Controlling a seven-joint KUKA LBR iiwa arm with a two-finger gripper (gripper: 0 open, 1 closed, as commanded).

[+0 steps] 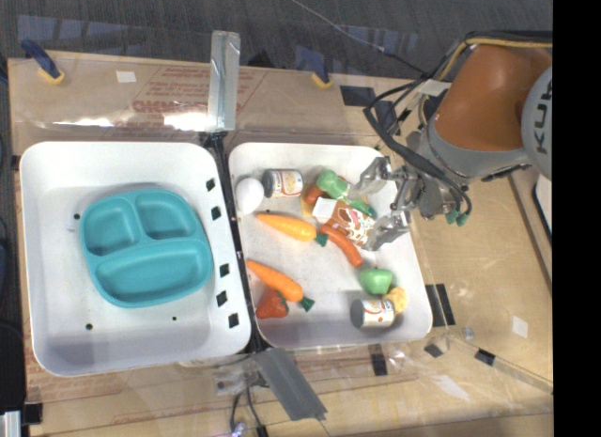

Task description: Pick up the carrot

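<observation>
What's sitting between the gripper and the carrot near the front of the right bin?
In the camera view, between the gripper and the carrot lies a red chili-like toy, then bare bin floor.

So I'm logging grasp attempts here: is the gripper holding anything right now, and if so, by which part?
Nothing is held. The gripper hovers open at the right bin's right side, and the carrot lies apart from it.

Teal divided plate (146,245), white bins (47,327), orange carrot (275,281), green pepper (376,281), orange-banded grey arm (484,97)
</observation>
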